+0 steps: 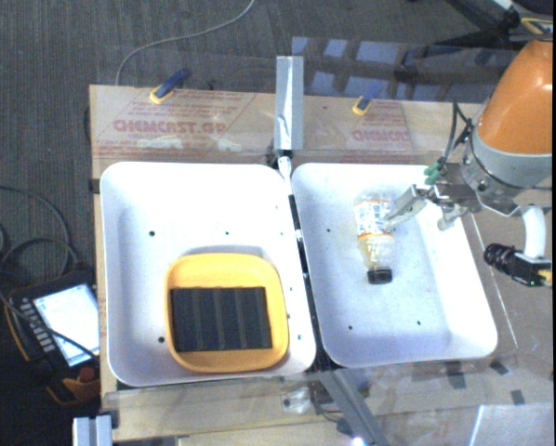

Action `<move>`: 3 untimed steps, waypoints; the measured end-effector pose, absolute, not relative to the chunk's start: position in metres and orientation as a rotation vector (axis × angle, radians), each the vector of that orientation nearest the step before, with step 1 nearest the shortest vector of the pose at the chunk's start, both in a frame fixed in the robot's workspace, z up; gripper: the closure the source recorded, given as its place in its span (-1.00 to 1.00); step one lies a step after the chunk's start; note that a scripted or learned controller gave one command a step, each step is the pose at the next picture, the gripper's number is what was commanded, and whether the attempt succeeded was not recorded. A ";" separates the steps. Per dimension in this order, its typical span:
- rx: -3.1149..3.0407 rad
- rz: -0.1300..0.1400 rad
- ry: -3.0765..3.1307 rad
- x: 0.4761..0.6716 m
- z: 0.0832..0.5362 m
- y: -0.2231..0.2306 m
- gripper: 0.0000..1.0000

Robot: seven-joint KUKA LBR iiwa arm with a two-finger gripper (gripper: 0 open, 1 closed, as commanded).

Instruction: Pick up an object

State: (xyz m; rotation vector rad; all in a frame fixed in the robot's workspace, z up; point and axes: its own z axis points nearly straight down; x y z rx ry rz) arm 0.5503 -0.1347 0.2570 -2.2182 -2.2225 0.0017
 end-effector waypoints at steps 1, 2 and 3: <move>-2.108 0.000 -2.329 0.592 0.094 -0.159 -1.00; -2.108 -0.003 -2.330 0.592 0.103 -0.158 1.00; -1.953 0.000 -2.460 0.630 0.169 -0.118 1.00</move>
